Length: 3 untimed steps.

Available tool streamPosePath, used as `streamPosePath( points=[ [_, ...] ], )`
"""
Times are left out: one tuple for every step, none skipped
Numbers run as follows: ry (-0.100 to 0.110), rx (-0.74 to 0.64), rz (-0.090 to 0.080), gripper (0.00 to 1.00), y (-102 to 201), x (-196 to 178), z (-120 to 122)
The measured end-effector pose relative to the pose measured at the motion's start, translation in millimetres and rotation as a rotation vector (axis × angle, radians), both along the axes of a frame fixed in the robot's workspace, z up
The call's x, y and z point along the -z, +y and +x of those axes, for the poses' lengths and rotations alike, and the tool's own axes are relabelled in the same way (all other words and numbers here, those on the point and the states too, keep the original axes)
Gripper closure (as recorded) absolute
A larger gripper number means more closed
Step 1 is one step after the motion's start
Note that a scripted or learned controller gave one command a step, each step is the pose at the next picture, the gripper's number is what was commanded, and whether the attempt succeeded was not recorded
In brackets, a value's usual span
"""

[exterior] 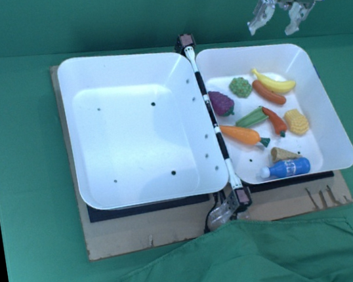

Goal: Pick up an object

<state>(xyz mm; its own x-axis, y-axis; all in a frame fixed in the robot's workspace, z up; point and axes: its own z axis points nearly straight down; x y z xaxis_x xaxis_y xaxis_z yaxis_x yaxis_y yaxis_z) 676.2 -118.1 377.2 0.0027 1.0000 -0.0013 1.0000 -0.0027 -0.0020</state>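
The gripper (281, 17) hangs high above the far edge of the right bin (319, 84), fingers spread apart and nothing between them. Below sit the toys — a banana (275, 81), a purple grape bunch (221, 103), an orange carrot (243, 135), a blue bottle (287, 168) near the front wall. The left bin (87, 78) lies alongside.

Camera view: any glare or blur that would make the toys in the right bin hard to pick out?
Camera view: lighting is even and soft; the left bin shows a mild sheen on its floor; toys in the right bin are sharp with faint shadows; the gripper looks slightly soft near the top edge.
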Motion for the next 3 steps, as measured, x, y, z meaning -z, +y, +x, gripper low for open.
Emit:
streamPosePath(
  points=[
    [0.009,0.006,0.000,0.00,-42.9,92.0,-34.5],
    [-0.004,0.004,-0.004,0.00,-71.9,93.7,-25.2],
    [-0.006,0.003,-0.006,1.00,-71.1,82.9,-23.5]
  ],
)
